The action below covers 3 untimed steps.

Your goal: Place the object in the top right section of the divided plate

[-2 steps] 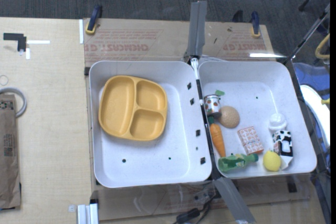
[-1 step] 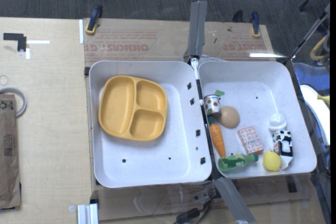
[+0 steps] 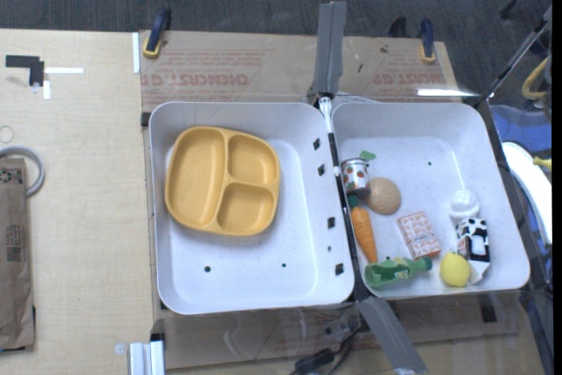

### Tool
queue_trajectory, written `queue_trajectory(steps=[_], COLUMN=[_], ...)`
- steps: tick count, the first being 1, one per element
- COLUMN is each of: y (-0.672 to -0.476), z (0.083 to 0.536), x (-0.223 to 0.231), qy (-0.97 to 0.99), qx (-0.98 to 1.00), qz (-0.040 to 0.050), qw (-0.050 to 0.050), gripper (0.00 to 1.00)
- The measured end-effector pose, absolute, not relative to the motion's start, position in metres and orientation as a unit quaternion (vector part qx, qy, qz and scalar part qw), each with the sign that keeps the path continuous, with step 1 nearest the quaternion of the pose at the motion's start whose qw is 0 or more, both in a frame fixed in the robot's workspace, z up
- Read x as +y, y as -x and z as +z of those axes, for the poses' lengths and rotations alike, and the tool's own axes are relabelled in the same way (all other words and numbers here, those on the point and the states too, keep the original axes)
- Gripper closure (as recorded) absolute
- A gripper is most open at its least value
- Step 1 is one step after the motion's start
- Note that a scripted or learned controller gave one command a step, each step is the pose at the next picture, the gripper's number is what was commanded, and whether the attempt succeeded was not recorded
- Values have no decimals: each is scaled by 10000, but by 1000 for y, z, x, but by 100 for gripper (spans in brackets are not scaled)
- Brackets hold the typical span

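Hand state can't tell; yellow divided plate (image 3: 198,176) in left bin (image 3: 255,277), carrot (image 3: 363,233) & lemon (image 3: 455,270) in right bin (image 3: 421,161)

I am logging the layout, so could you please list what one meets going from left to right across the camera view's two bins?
Yellow divided plate → carrot → pink box → lemon.

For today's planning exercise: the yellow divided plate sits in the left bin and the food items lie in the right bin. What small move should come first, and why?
Probably bring the arm in over the right bin to one item, perhaps the carrot. The divided plate holds nothing yet, and every candidate lies in that bin.
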State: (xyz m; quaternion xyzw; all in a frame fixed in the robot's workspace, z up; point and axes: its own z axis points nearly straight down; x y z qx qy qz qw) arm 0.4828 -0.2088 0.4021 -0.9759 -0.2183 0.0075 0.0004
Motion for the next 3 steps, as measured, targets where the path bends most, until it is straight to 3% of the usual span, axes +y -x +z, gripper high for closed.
queue_trajectory(steps=[3], y=[-486], z=[422], x=[-208], qy=[9744], qx=[-2238], qz=[196], qw=[12], gripper=[100])
